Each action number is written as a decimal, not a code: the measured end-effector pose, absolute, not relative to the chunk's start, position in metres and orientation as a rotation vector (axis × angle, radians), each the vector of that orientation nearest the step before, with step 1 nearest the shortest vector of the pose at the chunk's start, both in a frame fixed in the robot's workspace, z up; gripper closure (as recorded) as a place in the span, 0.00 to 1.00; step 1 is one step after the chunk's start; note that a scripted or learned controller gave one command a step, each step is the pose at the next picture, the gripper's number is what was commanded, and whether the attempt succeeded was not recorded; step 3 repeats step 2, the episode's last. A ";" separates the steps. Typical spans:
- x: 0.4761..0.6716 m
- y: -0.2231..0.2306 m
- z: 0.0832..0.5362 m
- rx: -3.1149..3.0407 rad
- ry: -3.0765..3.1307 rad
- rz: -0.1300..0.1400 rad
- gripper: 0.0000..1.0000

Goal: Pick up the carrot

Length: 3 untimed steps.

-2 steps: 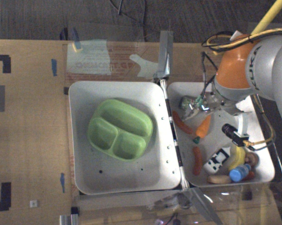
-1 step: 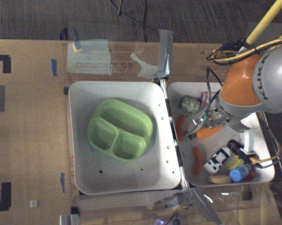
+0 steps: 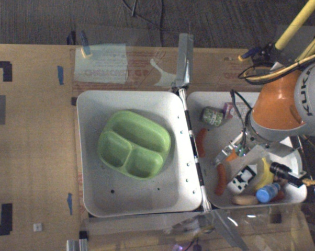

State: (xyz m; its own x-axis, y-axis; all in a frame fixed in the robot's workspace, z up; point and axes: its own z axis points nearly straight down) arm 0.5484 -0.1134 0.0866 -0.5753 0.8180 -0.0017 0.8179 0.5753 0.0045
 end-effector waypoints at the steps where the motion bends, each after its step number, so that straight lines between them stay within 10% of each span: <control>1: 0.551 -0.115 0.097 1.448 2.778 0.010 1.00; 2: 0.486 -0.059 0.183 1.747 2.613 0.000 1.00; 3: 0.486 -0.059 0.183 1.747 2.613 0.000 1.00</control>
